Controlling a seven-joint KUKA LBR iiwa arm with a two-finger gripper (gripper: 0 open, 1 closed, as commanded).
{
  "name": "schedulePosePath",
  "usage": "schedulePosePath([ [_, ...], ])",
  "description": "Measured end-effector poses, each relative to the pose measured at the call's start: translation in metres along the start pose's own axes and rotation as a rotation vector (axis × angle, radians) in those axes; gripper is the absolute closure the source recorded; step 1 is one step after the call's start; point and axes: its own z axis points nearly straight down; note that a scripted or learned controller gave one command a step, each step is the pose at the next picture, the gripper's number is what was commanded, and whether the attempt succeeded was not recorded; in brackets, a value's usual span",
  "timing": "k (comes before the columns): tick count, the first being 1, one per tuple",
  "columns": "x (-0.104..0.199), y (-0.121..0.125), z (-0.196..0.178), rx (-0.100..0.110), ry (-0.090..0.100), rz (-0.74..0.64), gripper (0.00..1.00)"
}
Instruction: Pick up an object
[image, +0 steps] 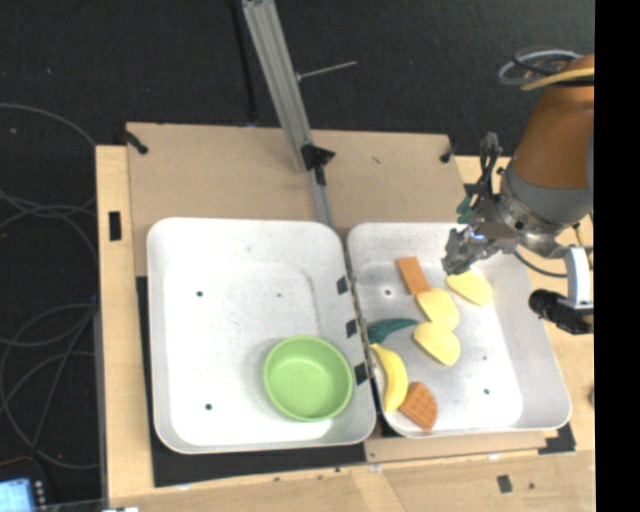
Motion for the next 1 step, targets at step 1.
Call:
schedulePosePath([
  [1, 0.0500, 0.0151, -0.0056, -0.001, 0.002, -0.002, 1.00],
])
